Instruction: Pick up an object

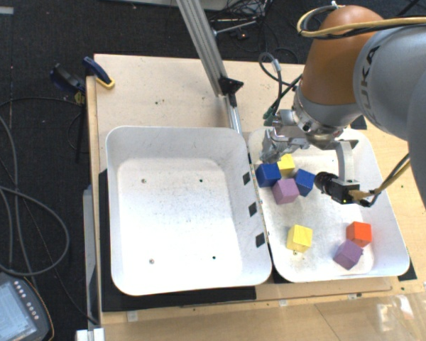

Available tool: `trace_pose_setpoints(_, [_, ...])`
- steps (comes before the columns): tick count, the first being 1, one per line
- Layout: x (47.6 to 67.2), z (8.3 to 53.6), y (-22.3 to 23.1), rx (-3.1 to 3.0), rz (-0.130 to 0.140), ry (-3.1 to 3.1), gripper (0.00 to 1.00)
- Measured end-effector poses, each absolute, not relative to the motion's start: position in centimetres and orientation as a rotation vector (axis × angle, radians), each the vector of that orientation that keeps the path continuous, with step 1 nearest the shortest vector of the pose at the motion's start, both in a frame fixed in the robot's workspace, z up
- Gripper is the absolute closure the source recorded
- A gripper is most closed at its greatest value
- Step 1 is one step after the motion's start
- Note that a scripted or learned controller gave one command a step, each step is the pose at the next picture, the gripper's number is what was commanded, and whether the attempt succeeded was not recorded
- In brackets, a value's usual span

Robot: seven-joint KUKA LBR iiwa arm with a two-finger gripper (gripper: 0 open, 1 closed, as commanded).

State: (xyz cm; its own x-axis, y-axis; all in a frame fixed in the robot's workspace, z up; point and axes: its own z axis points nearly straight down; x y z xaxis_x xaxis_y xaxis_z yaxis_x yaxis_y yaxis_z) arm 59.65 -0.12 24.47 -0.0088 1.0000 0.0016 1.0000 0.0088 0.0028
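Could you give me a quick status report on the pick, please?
Gripper low over right bin, at block cluster. Nothing seen held. Blue block nearest, yellow block and purple block crowding it.
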Motion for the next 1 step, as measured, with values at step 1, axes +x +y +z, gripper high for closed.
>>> trace_pose_setpoints(1, [60.86,23.85,4.80,2.213,0.003,2.230,1.00])
